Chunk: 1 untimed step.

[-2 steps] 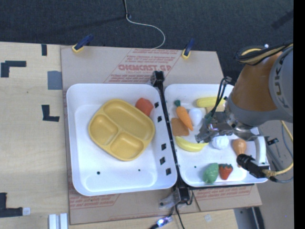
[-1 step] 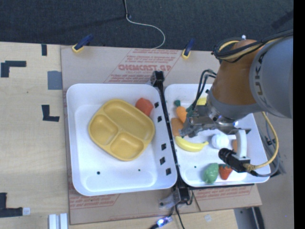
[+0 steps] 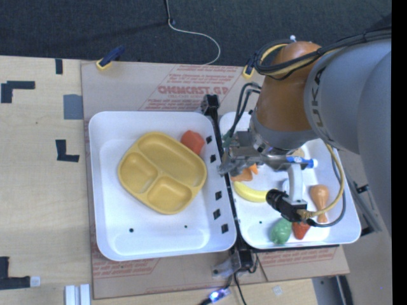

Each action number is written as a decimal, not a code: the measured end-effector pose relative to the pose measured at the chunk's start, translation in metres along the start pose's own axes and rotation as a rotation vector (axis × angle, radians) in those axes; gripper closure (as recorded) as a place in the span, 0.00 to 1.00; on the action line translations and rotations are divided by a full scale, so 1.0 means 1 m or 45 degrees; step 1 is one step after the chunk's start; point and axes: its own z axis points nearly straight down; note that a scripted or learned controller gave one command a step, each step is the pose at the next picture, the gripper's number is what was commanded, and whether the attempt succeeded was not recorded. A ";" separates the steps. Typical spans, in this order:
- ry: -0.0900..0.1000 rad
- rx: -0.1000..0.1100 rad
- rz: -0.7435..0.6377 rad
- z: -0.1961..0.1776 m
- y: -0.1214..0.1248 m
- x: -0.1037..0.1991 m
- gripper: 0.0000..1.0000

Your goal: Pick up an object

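My gripper hangs low over the left side of the right bin, close to the wall between the two bins. A small orange piece shows right at its tip; whether it is held I cannot tell. A yellow banana lies just below the gripper. Further toward the front lie a green item and a red item. A tan and orange pear-shaped item rests at the right. The arm's orange band and grey wrist hide the back of this bin.
The left bin holds a yellow divided tray and a red-orange item by its right wall. A blue and white marker pokes out under the wrist. A black cable plug hangs over the right bin.
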 end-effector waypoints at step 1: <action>0.000 0.001 -0.001 0.001 0.013 0.057 1.00</action>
